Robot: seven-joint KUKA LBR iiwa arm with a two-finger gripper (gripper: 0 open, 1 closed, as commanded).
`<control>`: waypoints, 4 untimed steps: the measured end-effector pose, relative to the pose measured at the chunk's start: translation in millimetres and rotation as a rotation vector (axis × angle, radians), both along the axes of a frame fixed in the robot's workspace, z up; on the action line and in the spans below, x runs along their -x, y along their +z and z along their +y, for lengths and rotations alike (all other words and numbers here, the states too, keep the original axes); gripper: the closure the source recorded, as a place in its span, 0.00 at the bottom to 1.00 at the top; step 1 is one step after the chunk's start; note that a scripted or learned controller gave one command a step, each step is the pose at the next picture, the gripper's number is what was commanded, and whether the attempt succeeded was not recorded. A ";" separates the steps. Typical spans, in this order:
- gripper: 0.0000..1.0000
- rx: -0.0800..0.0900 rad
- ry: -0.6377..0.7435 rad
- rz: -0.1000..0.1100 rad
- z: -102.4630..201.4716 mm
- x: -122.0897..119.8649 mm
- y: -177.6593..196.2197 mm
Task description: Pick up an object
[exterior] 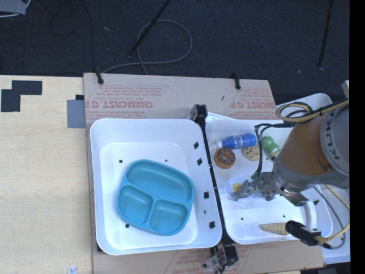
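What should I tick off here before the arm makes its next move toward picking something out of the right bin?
1. Gripper is over the right bin, low near its middle: ok.
2. Something held in the jaws: cannot tell; the view is too blurred there.
3. Targets in reach: blue bottle, chocolate donut, cookie and green object lie at the far end: ok.
4. Ice cream cone lies apart at the near edge: ok.
5. Small yellow item right beside the gripper, contact unclear: cannot tell.
6. Blue divided plate sits in the left bin, out of the way: ok.
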State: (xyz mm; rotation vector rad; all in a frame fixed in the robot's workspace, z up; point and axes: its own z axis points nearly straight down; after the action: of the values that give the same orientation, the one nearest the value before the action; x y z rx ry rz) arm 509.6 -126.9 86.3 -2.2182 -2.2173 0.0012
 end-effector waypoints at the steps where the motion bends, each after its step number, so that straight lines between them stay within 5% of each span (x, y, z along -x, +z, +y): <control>1: 1.00 0.001 -0.006 -0.004 -2.0 -1.3 14.1; 4: 1.00 0.003 0.002 -0.004 -0.5 -9.3 171.5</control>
State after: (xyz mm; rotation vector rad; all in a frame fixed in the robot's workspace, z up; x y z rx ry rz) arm 519.0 -127.4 257.8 -2.2203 -2.2227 -0.0001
